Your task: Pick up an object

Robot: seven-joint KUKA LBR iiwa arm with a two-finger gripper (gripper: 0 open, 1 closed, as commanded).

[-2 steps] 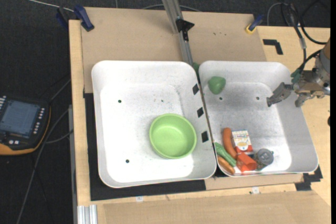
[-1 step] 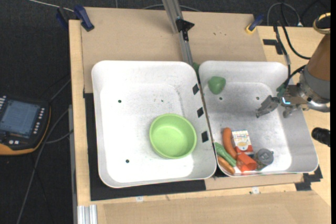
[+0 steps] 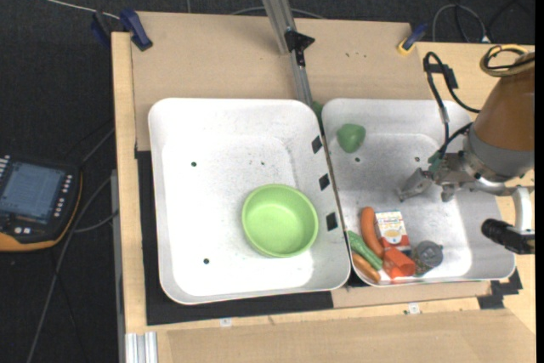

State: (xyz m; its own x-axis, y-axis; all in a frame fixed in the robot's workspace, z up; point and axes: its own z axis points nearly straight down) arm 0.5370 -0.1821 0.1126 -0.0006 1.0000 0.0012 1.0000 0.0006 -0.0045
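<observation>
Our gripper (image 3: 425, 183) hovers, fingers spread, gripping nothing; we'd pinch the carrot (image 3: 371, 230) (light, stiff, slippery) mid-length.

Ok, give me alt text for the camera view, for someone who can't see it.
A grey robot arm's pincer hangs over the right bin, above a pile of small toys at its near edge. The left bin holds a green bowl.
</observation>
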